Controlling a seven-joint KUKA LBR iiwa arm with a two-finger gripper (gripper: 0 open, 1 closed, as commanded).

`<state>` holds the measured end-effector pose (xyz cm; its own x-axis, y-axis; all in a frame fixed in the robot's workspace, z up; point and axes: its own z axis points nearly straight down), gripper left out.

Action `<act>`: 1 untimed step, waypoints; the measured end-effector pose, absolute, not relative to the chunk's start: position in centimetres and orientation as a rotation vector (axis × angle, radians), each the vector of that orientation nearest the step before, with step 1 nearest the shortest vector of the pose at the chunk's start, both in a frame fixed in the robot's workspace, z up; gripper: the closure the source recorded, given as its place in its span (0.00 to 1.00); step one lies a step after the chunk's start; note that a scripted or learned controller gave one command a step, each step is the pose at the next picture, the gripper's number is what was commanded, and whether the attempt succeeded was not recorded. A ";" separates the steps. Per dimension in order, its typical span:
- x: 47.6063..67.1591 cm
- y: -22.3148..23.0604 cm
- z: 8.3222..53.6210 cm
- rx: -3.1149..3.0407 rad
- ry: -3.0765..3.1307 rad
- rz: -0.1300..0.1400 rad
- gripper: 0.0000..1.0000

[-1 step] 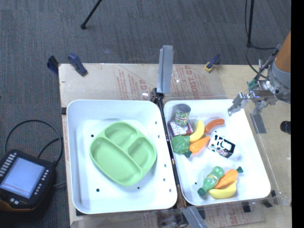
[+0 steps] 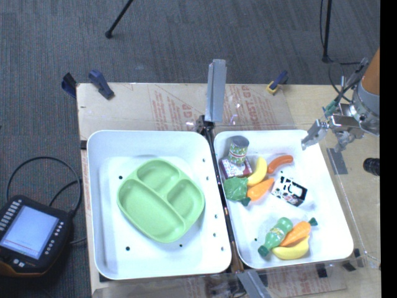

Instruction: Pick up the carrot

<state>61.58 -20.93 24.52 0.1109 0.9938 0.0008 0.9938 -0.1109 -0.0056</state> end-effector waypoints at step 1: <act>58.9 -19.8 24.5 -2.253 -2.180 0.005 0.00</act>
